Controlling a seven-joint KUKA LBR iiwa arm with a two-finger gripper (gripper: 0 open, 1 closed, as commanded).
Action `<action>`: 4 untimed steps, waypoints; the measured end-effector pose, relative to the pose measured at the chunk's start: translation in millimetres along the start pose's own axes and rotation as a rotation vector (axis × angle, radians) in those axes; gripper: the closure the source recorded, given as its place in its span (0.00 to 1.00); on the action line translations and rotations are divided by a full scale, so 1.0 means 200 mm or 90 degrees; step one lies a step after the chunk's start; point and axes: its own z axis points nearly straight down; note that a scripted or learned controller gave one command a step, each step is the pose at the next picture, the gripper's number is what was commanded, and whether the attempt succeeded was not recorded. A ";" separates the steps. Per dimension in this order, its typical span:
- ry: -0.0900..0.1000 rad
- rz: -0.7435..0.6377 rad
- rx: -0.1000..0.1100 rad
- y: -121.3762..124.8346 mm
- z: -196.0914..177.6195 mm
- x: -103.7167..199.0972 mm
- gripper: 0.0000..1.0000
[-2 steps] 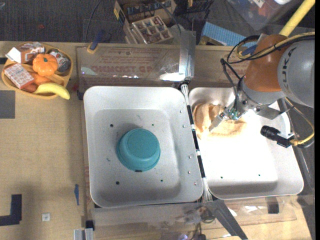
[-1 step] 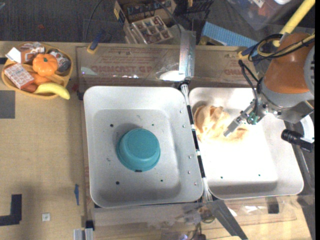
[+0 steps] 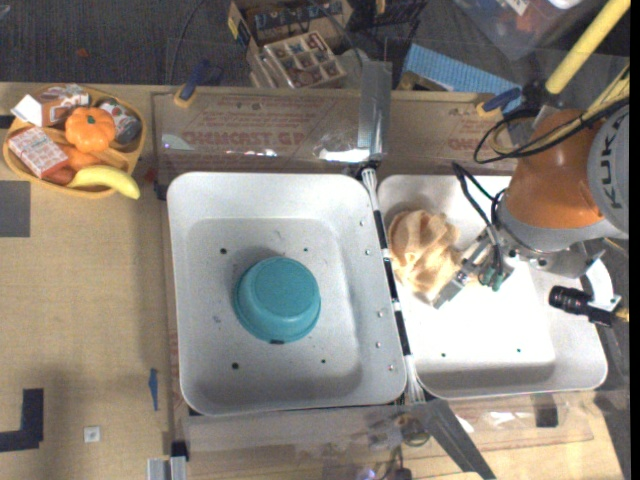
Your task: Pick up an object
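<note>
One grey arm (image 3: 560, 203) is reached in over the right bin (image 3: 520, 363), its gripper (image 3: 462, 280) slanted down; its grip cannot be told. Just beside it, a tan crumpled cloth (image 3: 420, 248) is seen against the bin's left edge.

Single fixed camera, mounted above light wooden counter (image 3: 90, 318), looking down at slant. Moderate distance: both shallow white plastic bins in frame whole, left bin (image 3: 200, 208) near centre, right bin (image 3: 520, 368) toward right side. Far side of counter at top, with brown cardboard wall (image 3: 260, 128) behind bins and dark cluttered floor (image 3: 100, 23) beyond. Grey arm with orange band (image 3: 555, 193) enters from right. Near counter edge along bottom.
</note>
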 end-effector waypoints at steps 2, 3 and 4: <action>-0.003 0.025 -0.001 0.23 0.06 -0.41 0.00; -0.003 0.025 -0.001 0.23 0.06 -0.41 0.00; -0.003 0.025 -0.001 0.23 0.06 -0.41 0.00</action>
